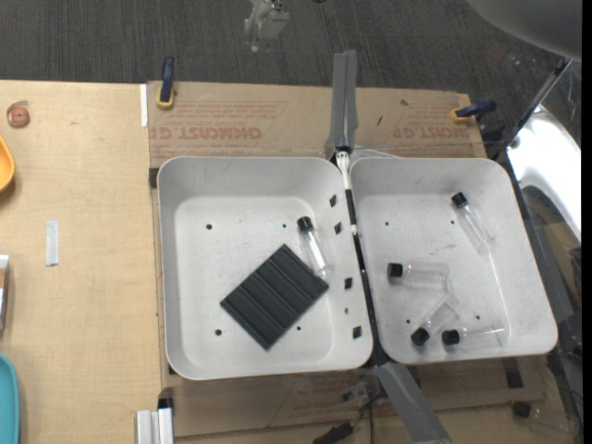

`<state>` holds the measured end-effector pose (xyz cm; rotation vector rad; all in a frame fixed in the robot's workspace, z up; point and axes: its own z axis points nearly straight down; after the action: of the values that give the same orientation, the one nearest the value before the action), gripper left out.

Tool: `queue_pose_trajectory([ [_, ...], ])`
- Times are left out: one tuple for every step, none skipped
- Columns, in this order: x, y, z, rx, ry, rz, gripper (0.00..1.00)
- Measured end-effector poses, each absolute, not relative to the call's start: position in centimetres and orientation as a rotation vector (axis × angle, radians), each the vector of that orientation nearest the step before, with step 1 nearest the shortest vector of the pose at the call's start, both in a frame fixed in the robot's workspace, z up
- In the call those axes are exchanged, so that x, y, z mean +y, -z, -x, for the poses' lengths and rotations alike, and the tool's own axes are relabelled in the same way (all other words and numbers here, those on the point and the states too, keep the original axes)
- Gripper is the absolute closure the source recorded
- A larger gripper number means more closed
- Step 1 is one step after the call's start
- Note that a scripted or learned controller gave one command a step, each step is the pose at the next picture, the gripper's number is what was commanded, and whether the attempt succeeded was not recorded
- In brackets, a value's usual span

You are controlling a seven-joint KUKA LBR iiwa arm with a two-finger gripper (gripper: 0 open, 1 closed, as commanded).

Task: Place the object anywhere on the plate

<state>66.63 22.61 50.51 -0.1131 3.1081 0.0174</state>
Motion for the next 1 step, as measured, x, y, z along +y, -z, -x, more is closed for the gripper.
queue_pose_trajectory([
  [22.63, -51.35, -66.76, 3.105, -0.019, 0.112, 1.0],
])
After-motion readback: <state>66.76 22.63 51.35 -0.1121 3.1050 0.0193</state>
